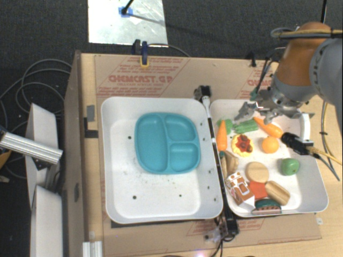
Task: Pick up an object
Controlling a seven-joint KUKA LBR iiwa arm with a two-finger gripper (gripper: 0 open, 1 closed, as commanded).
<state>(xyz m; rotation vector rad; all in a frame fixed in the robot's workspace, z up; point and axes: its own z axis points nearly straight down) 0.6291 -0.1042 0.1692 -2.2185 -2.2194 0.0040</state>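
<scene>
**Bench inventory: two bins, arm over the right bin**

Item 1. Left bin (115, 159), white and shallow. It held a teal divided plate (166, 142), three compartments, lying flat near the bin's centre.

Item 2. Right bin (316, 189), white and shallow, touching the left bin along a shared edge. It held a crowd of toy foods, taken by clock face about the bin's centre:
- carrot (221, 136), upright along the divider, at 9 o'clock;
- green pod (246, 126) at 11 o'clock, just beside the gripper;
- orange pepper (269, 128) at 12 o'clock, under the wrist;
- small tart (242, 145) with red topping, near centre;
- orange ball (270, 144), just right of the tart;
- green apple (289, 166) at 3 o'clock;
- round bun (256, 172) at 6 o'clock;
- printed carton (239, 188) at 7 o'clock;
- hot dog roll (277, 192) at 5 o'clock.

Item 3. Arm (308, 63), grey with an orange band, entered from 3 o'clock. Its gripper (247, 110) sat low over the bin's 11 o'clock corner, beside the pod and pepper. Whether the pincer was open or closed could not be told, and nothing was seen between its tips.

Item 4. Brown cardboard sheet (134, 79) with red print, beneath both bins.
</scene>
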